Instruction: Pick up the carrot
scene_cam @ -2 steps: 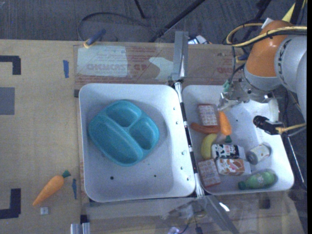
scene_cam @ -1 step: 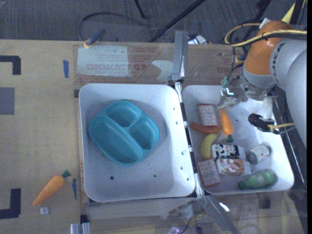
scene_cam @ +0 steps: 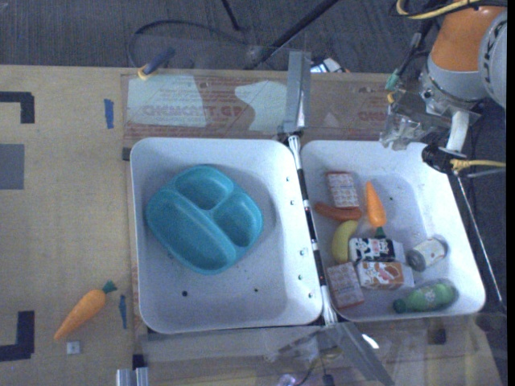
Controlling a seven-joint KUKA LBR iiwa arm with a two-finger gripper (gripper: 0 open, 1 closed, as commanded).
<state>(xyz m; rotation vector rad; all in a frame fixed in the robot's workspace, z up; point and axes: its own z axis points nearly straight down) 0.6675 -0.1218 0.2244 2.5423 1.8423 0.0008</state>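
The carrot lies in the right bin, toward its back half, its narrow end pointing at the far wall. Taking that carrot as the landmark: a hot dog lies just to its left, nearly touching; a small patterned packet sits up and to the left; a banana lies below and to the left; a black-and-white carton sits right below it, with an orange carton further down. A tin can and a green bottle lie lower right, well apart. A blue divided plate rests in the left bin, far to the left. (A second carrot lies out on the bench, far to the lower left.)

The gripper hangs up and to the right of the bin carrot, over the back rim of the right bin. Whether it stands open or closed I cannot tell, as it is too blurred and small. Nothing shows in its grasp.

By my judgement the pick has barely started: the carrot is untouched, and the approach, descent, closing and lift all remain.
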